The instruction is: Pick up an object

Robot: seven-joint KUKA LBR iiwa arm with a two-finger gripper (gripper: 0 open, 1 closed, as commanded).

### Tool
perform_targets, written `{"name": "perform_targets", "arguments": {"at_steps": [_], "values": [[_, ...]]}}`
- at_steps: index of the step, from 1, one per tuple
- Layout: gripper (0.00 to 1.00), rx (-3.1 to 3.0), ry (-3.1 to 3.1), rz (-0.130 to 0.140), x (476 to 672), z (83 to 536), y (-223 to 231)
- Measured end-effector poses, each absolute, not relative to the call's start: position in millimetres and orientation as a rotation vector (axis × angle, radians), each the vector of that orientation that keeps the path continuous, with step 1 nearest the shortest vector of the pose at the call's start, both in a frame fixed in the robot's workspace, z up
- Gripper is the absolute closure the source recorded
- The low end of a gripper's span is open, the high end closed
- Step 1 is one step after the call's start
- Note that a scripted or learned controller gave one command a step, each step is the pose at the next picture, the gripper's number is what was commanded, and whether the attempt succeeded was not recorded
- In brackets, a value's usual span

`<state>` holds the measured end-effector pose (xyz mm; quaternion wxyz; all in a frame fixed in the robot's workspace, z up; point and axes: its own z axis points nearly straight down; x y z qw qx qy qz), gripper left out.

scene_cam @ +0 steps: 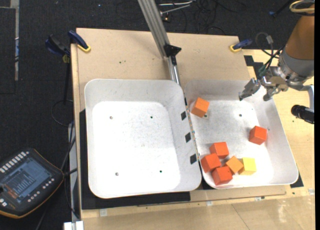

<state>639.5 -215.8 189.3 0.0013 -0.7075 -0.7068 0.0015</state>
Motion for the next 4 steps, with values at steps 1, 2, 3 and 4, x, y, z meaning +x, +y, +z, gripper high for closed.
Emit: {"name": "perform_targets", "arguments": {"at_steps": [1,2,3,4], "values": [[0.00,-2.220,-2.218,0.005,628.9,138,-217],[1.00,-2.224,-2.224,-0.002,631.1,152,-217],[1.00,-2.224,-2.230,-0.006,639.2,215,-218],[1.00,-2.220,-2.226,-0.001,640.0,213,-217]]}}
